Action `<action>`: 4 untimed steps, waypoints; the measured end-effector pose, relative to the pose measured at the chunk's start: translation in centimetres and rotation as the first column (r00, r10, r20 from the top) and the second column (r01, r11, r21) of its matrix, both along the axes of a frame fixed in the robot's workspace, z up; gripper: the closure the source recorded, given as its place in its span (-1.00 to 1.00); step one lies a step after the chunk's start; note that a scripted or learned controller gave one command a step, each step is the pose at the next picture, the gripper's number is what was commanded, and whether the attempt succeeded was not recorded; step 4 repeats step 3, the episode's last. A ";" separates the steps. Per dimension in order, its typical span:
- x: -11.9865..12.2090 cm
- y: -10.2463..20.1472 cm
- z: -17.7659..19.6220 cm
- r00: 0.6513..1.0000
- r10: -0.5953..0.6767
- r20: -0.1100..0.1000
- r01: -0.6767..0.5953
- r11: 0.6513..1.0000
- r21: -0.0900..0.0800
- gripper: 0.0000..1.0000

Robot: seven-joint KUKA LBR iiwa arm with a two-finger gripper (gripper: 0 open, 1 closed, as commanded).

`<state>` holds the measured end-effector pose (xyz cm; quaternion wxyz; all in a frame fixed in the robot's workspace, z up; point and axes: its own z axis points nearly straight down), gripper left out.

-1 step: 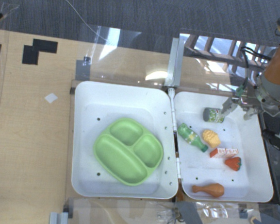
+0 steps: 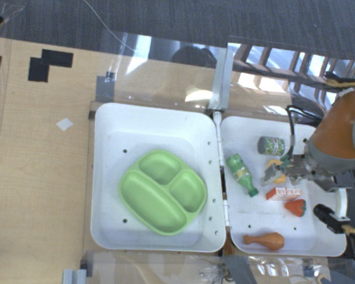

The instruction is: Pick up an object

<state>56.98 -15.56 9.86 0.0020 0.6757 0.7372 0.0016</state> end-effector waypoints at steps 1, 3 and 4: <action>4.0 -2.1 -0.9 0.977 -0.213 0.008 0.213 0.977 0.001 -1.00; 3.7 2.7 8.8 0.997 0.079 0.000 -0.079 0.997 -0.001 1.00; 3.7 2.7 8.8 0.997 0.079 0.000 -0.079 0.997 -0.001 1.00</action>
